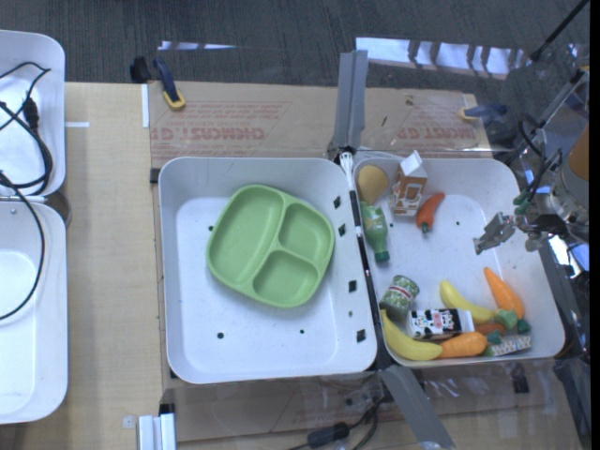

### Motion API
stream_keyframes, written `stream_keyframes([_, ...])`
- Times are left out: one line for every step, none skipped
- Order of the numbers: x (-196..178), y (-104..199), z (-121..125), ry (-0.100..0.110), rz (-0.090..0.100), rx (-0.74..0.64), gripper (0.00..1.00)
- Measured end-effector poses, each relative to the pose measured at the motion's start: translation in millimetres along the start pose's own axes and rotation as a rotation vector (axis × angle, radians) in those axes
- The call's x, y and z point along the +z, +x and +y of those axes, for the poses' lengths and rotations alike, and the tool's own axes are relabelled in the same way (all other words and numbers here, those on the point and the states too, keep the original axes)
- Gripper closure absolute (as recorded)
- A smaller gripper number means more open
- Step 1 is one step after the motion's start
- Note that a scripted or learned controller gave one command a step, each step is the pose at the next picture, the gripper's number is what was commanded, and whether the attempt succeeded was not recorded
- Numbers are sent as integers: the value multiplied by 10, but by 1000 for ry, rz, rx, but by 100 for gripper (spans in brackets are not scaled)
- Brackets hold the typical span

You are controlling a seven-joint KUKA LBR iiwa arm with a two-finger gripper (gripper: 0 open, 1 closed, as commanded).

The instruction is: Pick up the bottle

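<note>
A small green bottle [376, 232] with a paler label band lies on its side in the right bin [466, 168], tight against the bin's left wall, its cap end pointing toward the near edge. Just behind it, in the far left corner, sits a yellowish round fruit [371, 182], and beside that an upright small carton [410, 186] and an orange pepper [428, 211]. Nearer the front edge lie a can [399, 294], a banana [407, 341], a black-and-white carton [441, 322], a second banana [466, 304] and carrots [503, 291]. The left bin [178, 279] holds a green divided plate [270, 245]. The hand [511, 225] hovers over the right bin's right side, well apart from the bottle, grasping nothing; whether its fingers are spread or closed cannot be told.
</note>
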State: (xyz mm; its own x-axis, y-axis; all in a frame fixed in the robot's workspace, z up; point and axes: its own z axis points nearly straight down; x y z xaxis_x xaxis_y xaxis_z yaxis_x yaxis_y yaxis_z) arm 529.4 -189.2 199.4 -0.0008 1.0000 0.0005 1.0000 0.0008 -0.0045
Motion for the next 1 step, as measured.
stream_keyframes([1091, 855, 313, -2, -1, 21, 0])
